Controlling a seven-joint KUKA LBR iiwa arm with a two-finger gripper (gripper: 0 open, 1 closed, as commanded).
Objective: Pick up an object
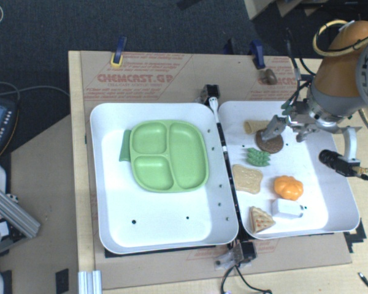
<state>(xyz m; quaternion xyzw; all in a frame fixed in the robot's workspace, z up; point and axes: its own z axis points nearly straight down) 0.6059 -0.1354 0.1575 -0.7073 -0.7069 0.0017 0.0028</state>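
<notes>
Over the right bin, gripper touches a brown disc.

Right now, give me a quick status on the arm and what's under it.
Gripper low over right bin, at the brown round piece. Hold not confirmed. Green toy and tan slice crowd close beside it.

- A robotics lab or test workshop, not a home.
- The bench is a bare board printed "CHEMCAST", held by a blue-and-yellow clamp at its far edge.
- Loose cables trail off the bench's near edge.
- Left of the bench, an aluminium frame rail stands on dark carpet.
- Toy food sits in the right bin, beside a grey-and-orange industrial arm.
</notes>
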